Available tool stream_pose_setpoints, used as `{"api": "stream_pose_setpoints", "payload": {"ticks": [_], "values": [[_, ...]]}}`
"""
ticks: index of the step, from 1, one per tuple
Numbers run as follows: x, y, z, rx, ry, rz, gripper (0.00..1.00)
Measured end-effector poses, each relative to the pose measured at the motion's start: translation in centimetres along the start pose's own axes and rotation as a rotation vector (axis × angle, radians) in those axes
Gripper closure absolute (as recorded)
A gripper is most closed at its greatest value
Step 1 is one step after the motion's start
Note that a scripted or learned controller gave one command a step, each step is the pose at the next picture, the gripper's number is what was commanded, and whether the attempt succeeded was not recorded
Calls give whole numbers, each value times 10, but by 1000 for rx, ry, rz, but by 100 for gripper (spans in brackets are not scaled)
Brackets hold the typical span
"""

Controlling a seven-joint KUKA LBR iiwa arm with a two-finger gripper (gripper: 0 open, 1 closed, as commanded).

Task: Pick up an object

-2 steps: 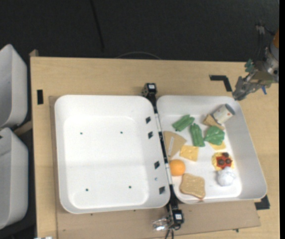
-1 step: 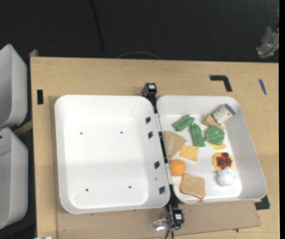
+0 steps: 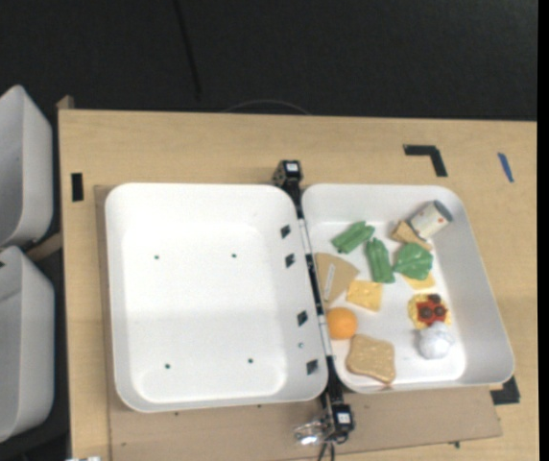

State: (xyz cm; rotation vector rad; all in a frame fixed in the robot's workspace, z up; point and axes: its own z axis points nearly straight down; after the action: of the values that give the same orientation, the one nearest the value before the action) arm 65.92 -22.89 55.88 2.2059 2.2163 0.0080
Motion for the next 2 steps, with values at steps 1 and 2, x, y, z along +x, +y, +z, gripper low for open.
{"api": "stream_pose_setpoints", "payload": {"ticks": [1, 2], "values": [[29, -7, 132, 24, 9, 1, 100], [13, 24, 1, 0, -2, 2, 100]]}}
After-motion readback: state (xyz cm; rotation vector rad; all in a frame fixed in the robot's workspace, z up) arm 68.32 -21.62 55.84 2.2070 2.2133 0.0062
